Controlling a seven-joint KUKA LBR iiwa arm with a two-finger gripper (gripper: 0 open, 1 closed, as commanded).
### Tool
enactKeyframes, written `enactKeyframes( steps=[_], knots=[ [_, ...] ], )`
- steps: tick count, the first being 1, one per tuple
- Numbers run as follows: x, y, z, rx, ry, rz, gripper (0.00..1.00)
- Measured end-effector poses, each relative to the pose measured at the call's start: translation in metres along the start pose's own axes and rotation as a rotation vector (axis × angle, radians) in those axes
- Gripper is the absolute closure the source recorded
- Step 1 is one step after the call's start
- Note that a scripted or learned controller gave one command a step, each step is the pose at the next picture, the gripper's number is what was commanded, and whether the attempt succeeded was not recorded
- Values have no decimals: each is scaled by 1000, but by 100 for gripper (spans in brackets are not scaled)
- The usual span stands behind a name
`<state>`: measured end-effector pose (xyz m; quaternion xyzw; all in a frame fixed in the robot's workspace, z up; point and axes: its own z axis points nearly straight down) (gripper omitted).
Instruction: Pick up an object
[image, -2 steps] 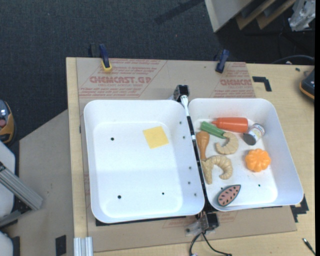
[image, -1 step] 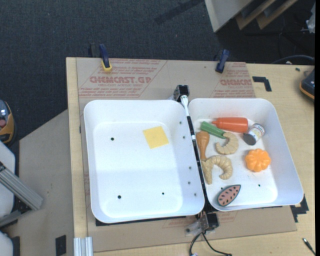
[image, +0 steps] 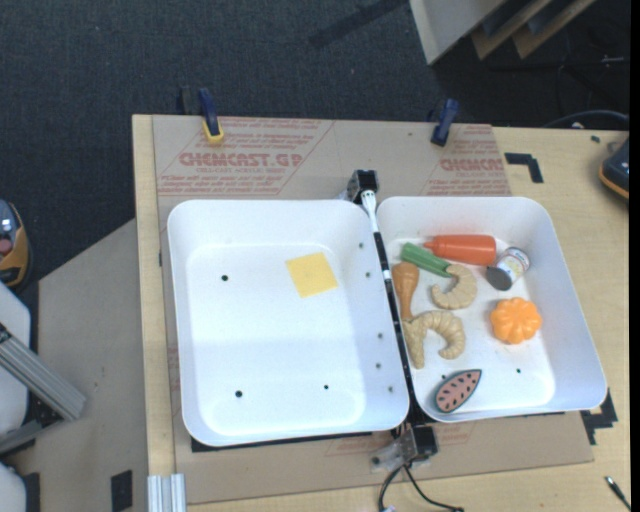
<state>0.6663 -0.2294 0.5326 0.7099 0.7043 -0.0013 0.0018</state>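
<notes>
**Jaws unreadable; toy pumpkin looks like the best pick**

Jaw state I cannot tell from this camera view, so I plan from the objects alone.

My candidate is the toy pumpkin (image: 515, 320), sitting in the right bin (image: 570, 340) with bare white floor all around it. I judge it to be light, hollow plastic: stiff, not fragile, somewhat slick, with ribs that should give the pads some bite. It is round, so it has no real long axis and points nowhere in particular; any approach angle across its widest part should serve.

Left of the pumpkin lie two tan croissant-like pieces (image: 440, 335), curved and crowded together, touching an orange cone-shaped toy (image: 405, 285); I would avoid that cluster. Below and left of the pumpkin, well apart from it, is a toy watermelon slice (image: 458, 390), flat and probably hard to get under; its long axis runs from lower left to upper right. Above the pumpkin sits a small silver can (image: 513, 263). Far left of the pumpkin, in the left bin (image: 200, 300), is a thin yellow square (image: 311, 274).
</notes>
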Motion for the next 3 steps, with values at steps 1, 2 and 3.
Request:
enactKeyframes(
  steps=[1,2,3],
  knots=[
    [4,-23,-1,5,5,-5,100],
    [5,-3,0,0,2,-8,100],
    [5,-21,-1,4,4,-5,100]
  ],
)
